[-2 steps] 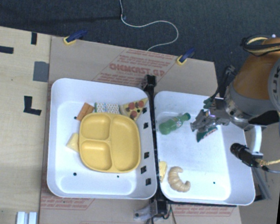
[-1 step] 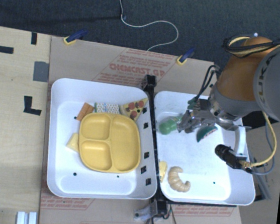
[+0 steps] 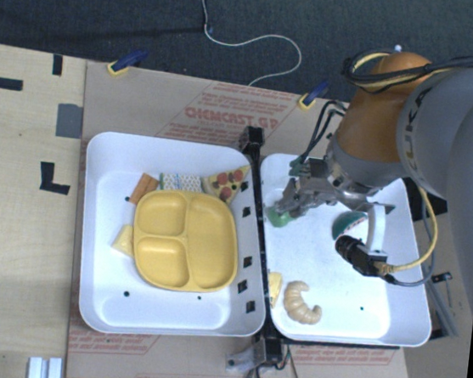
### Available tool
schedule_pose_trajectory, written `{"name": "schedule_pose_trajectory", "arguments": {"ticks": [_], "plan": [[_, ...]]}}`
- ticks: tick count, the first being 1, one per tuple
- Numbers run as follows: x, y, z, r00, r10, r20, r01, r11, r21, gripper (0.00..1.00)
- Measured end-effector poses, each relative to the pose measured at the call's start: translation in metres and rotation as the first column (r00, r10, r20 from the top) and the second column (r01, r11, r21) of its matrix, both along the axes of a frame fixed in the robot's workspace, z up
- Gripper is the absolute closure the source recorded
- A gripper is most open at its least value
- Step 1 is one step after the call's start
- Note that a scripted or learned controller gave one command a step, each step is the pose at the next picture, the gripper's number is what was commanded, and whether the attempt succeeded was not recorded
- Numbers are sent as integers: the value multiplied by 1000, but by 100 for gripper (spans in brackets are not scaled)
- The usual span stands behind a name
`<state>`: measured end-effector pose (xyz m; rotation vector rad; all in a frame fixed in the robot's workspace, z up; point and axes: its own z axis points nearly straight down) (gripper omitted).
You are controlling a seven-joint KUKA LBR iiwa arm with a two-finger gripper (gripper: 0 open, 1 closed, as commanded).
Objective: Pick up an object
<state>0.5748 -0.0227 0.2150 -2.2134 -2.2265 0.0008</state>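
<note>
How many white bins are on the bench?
2. The left bin holds a yellow divided plate with small items partly tucked beneath it. The right bin holds a croissant near its front edge, with the pincer above its back left part.

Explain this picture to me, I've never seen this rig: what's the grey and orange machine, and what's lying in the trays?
One camera looks down at a slant on two white bins. The arm reaches in from the right; its gripper is low in the right bin, at a small green object. I cannot tell whether it grips it. That bin also holds a croissant and a yellow piece at its left wall. The left bin holds a yellow divided plate lying on several smaller items.
</note>
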Motion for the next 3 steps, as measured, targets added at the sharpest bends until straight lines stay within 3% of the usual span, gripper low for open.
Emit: {"name": "schedule_pose_trajectory", "arguments": {"ticks": [3], "plan": [[-8,1,0,1000,-4,-1,4,1000,-2,100]]}}
